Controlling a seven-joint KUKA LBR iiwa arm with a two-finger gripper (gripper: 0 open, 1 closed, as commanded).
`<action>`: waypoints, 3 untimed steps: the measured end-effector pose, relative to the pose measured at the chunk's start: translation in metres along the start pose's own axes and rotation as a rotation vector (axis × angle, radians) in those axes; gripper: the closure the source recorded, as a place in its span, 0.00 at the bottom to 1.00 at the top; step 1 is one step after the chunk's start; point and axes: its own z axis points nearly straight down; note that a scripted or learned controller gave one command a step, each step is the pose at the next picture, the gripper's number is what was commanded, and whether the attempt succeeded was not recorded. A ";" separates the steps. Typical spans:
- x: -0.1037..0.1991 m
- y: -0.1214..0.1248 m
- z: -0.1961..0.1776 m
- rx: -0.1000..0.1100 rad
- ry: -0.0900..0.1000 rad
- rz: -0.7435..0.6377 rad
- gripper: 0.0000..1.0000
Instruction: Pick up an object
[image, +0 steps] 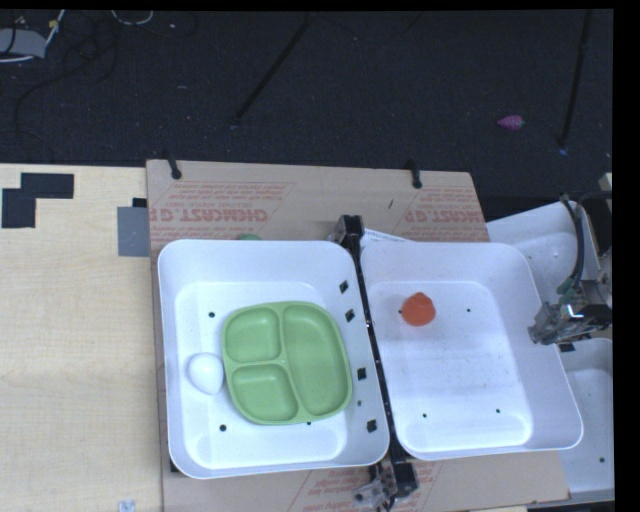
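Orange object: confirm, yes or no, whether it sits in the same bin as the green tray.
No: the orange object lies in the right bin, while the green tray is in the left bin.

The tool (566, 322) sits low at the view's right edge, its arm reaching in from the right.

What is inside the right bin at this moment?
The right bin holds one small orange-red object near its upper left, lying apart from the walls. The gripper sits at the bin's right rim and covers nothing inside.
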 end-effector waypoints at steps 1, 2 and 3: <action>0.053 0.001 0.014 0.007 0.004 -0.001 1.00; 0.099 0.004 0.023 0.007 0.004 -0.002 1.00; 0.147 -0.005 0.032 0.009 0.004 -0.002 1.00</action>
